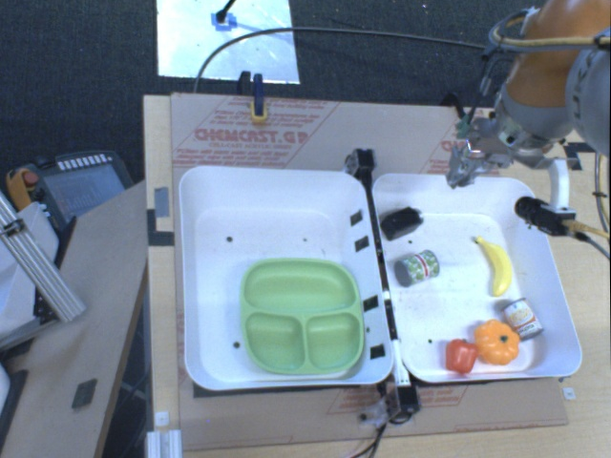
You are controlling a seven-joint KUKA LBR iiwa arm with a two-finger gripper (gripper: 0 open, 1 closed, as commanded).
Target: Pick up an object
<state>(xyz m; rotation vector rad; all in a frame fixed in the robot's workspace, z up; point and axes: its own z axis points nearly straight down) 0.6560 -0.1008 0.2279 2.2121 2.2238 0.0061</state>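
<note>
Two shallow white bins sit side by side on the bench, the left bin [205, 256] in the middle of the frame and the right bin [554, 284] toward the right side.

Lying in the lower half of the left bin is a green divided tray [302, 315] with three compartments, one wide one toward the top and two smaller ones below it.

Six loose things lie in the right bin. A yellow banana [496, 265] lies right of the bin's centre with its long axis running nearly top to bottom in the frame, slightly curved, its thin stem end pointing to the upper left. A small can with a green label [417, 267] lies on its side near the bin's left wall, its long axis tilted up to the right. Above it, a dark blocky object [401, 222] rests near the upper left corner of this bin. At the lower right a second small can [523, 318] lies tilted, just above an orange pumpkin-like toy [496, 342], and a red pepper-like toy [460, 355] touches that toy's left side.

At the upper right of the frame, the gripper [463, 173] hangs over the top rim of the right bin, well apart from all six things, with nothing visibly between its fingers; how wide they stand cannot be told
</note>
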